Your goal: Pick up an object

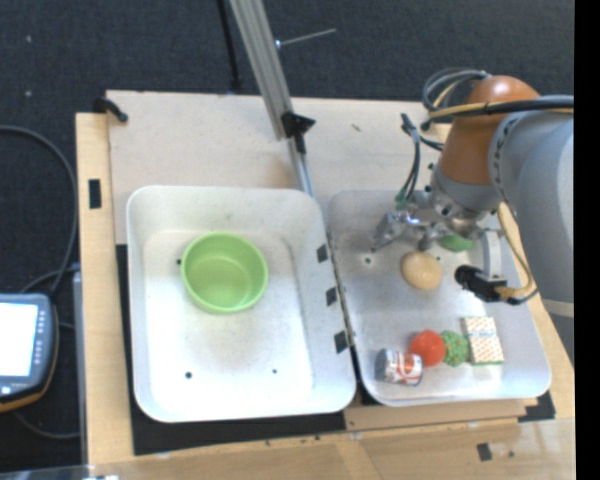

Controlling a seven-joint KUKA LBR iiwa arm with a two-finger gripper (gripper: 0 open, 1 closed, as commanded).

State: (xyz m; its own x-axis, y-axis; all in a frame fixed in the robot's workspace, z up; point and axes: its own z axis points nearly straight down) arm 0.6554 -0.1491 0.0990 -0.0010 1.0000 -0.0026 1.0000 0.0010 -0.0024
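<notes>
Item one, your candidate objects, all in the right bin [375, 368]:
- beige egg-shaped object [421, 270] near the bin's middle, just below the gripper [417, 224];
- red tomato-like ball [428, 347] toward the near edge;
- silver and red can [401, 366] on its side, just left of the ball;
- small green piece [455, 348], touching the ball's right side;
- patterned box [483, 339], at the right end of that row.

Item two, the gripper: it hangs over the bin's far part, nothing visibly between its fingers; you cannot tell how far apart they stand.

Item three, left bin [150, 388]: holds one green bowl [225, 272], upright, well apart from the arm.
</notes>
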